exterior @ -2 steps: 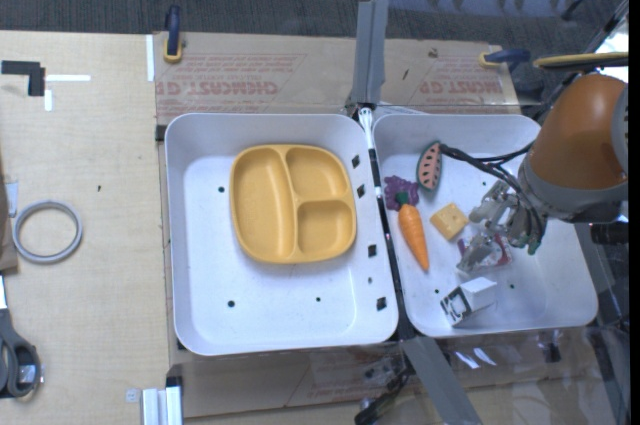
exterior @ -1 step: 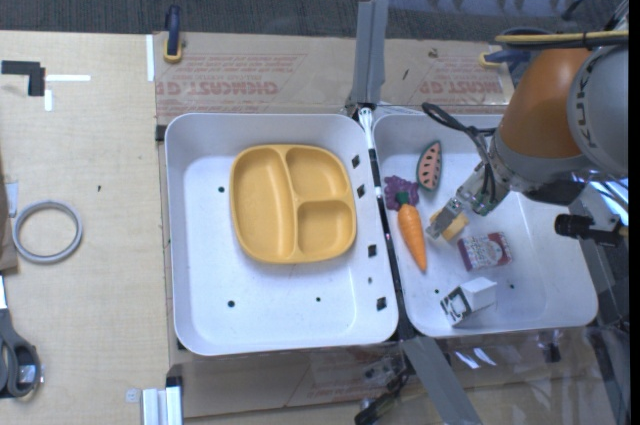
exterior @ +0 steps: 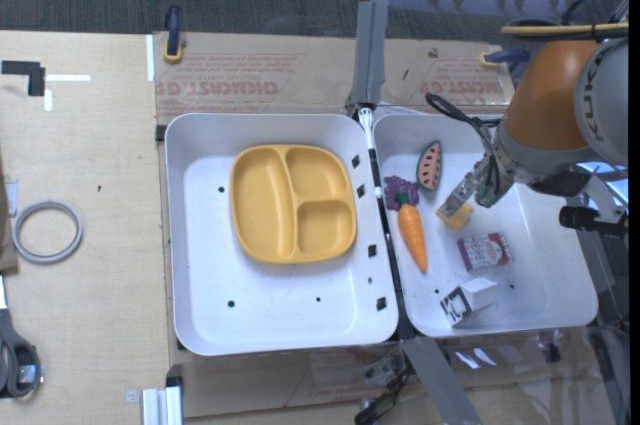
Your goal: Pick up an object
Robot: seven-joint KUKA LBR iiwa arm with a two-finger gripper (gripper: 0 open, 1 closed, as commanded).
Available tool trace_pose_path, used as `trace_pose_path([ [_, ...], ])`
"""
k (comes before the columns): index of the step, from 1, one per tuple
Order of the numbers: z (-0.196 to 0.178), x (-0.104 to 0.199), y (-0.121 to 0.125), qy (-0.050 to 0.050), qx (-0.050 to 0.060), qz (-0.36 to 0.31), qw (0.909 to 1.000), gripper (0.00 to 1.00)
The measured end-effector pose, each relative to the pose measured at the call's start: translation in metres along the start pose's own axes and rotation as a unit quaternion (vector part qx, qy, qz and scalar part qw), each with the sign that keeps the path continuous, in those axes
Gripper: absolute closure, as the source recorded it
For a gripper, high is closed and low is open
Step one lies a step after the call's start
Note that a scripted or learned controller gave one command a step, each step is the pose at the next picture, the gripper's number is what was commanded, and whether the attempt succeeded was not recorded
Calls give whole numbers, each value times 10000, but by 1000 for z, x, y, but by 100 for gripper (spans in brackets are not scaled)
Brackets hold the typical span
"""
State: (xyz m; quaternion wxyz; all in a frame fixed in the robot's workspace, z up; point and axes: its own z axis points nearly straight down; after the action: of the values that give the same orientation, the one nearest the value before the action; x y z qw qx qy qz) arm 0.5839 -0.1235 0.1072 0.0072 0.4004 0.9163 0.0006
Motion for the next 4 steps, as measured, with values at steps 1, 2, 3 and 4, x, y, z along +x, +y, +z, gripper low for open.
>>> trace_pose_path([
  [1, 4, 2, -2, 31, 27, 2, 10000, 0],
  [2, -6, 1, -1, 16, 24, -9, 10000, 100],
  [3, -6, 1, -1, 17, 25, -9, 10000, 0],
  [4, 16, -19, -40, 54, 56, 1997, 9798, 0],
])
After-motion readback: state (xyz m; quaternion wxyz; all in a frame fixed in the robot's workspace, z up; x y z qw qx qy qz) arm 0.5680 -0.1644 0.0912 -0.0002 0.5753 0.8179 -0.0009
